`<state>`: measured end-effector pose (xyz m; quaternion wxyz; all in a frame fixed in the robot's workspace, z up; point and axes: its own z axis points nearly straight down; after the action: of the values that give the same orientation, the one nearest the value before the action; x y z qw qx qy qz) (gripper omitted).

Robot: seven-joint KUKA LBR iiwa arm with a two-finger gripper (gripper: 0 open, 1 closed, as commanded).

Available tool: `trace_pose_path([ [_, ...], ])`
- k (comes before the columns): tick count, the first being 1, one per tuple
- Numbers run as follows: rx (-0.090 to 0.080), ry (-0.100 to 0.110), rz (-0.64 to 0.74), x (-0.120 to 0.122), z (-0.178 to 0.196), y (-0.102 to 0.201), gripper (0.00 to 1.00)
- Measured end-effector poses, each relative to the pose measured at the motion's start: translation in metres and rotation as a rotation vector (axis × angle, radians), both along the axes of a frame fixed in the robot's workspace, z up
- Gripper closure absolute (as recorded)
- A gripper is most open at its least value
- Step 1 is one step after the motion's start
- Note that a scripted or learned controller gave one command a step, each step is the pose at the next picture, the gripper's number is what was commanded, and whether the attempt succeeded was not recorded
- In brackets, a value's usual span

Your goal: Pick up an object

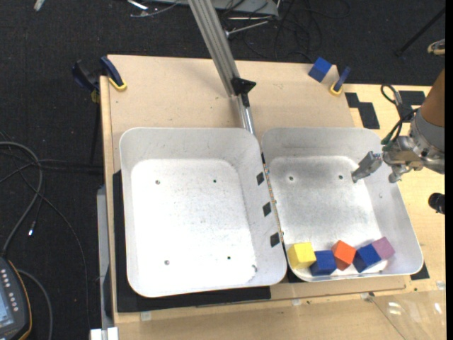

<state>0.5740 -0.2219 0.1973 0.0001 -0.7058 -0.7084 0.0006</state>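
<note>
Several small blocks lie along the near edge of the right bin (333,154): a yellow block (302,253), a blue block (324,262), an orange block (345,253), a second blue block (367,258) and a purple block (383,248). My gripper (380,171) hangs over the right bin's far right side, well above and behind the blocks. Its fingers (366,167) are spread open, with nothing between them.
The left bin (134,190) sits beside the right one. A grey pole (216,37) slants from the top of the view down to the gap between the bins. A loose blue block (320,68) and clamps (113,76) sit at the bench's far edge.
</note>
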Motion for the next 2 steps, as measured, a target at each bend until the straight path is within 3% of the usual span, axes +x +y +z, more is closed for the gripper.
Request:
trace_pose_path([
  [1,0.005,0.007,0.002,-0.017,-0.093,0.051,0.00],
  [2,0.001,0.000,-0.006,-0.062,-0.102,0.055,0.00],
])
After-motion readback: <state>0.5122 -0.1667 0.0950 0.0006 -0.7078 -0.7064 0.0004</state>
